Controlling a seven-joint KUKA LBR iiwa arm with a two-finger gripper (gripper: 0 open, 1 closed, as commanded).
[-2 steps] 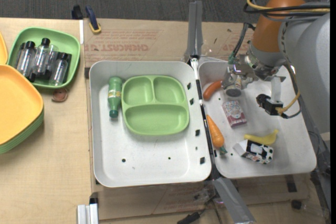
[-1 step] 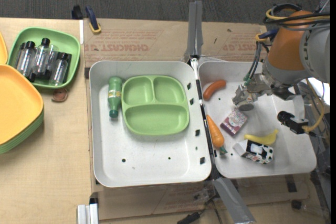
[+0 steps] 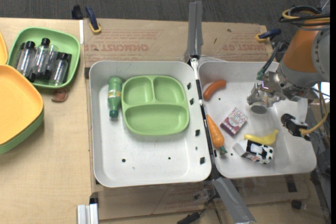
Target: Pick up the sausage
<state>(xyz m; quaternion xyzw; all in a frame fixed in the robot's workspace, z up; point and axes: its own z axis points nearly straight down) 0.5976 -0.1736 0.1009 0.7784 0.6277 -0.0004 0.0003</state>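
The sausage (image 3: 214,88), orange-red and short, lies at the back left of the right bin (image 3: 231,165), close to the divider. My gripper (image 3: 258,102) hangs over the right side of that bin, well to the right of the sausage and apart from it. Nothing shows between the gripper and the sausage but bare bin floor.
The right bin also holds a carrot (image 3: 214,131), a small purple packet (image 3: 234,120), a banana (image 3: 262,137) and a black-and-white carton (image 3: 258,152). In the left bin (image 3: 105,155) sit a green divided plate (image 3: 155,104) and a green bottle (image 3: 114,96). Orange plates and a tray of bottles stand far left.
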